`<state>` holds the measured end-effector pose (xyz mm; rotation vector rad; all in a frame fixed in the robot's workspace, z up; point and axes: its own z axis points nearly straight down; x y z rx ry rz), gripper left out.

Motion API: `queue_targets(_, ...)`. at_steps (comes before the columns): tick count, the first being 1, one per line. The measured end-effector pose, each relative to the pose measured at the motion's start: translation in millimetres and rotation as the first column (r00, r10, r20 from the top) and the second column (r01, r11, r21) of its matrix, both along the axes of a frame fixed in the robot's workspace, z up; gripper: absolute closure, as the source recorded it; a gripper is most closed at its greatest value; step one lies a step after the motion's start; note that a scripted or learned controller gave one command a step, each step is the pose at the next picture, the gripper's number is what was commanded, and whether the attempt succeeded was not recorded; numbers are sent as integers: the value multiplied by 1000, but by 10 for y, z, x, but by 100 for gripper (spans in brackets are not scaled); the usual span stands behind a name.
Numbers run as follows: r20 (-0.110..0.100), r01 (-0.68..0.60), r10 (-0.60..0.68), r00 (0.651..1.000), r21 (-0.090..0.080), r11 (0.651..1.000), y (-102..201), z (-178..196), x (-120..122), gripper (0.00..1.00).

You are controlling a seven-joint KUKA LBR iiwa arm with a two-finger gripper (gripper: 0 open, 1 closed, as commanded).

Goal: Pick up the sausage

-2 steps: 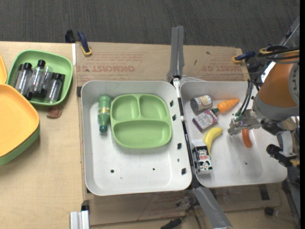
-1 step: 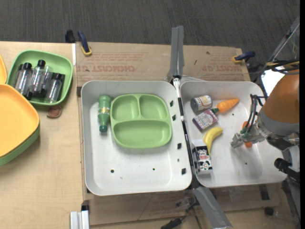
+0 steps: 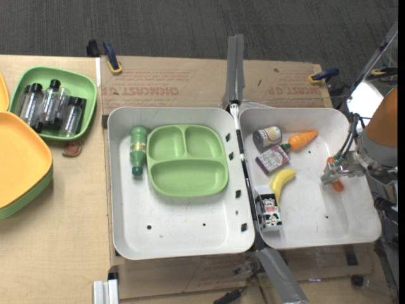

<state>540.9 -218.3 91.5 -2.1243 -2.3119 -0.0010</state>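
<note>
The sausage [image 3: 338,185] is a short red-orange piece at the right side of the right bin [image 3: 316,223]. Its two ends show above and below the grey fingers. My gripper [image 3: 333,173] comes in from the right edge and sits across the sausage's middle, shut on it. Whether the sausage is lifted off the bin floor cannot be told.
The right bin also holds a small can [image 3: 267,135], a carrot [image 3: 301,139], a purple packet [image 3: 272,159], a banana [image 3: 283,180] and a cow-print carton [image 3: 270,211]. In the left bin [image 3: 183,233] lie a green divided plate [image 3: 186,160] and a green bottle [image 3: 138,149].
</note>
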Motion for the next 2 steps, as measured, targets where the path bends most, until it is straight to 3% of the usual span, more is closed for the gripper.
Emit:
queue_targets(1,-1,-112,112,994,-1,994,274,-3,-204,100)
queue_targets(2,1,-25,25,1000,-1,1000,-22,2,-119,100)
